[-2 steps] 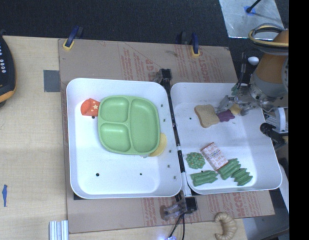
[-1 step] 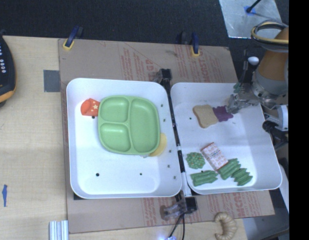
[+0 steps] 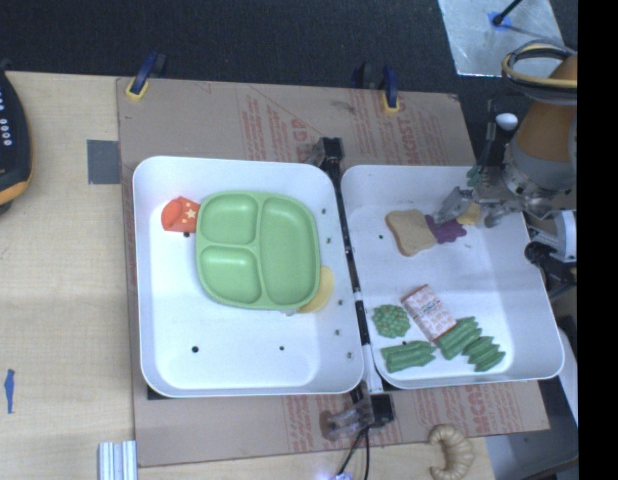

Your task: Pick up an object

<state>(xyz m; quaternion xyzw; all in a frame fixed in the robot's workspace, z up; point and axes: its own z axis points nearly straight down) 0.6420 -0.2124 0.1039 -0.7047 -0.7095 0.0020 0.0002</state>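
Toast (image 3: 409,231), tan and flat, lies in the upper part of the right bin (image 3: 509,298), touching a small purple piece (image 3: 447,231) on its right side. Both look like light play food, probably stiff plastic or foam, neither fragile. The purple piece sits nearest the claw (image 3: 467,206) and seems the likelier target; being small and low, it would best be pinched across its narrow width, pressing close to the bin floor. The toast, thin and lying flat, offers little edge to catch and may slide on the smooth white plastic.

The arm comes in from the right, its wrist bent down over the bin's upper right corner, the claw hanging just above and beside the purple piece. Whether the claw is spread or closed I cannot tell; nothing is visibly held in it.
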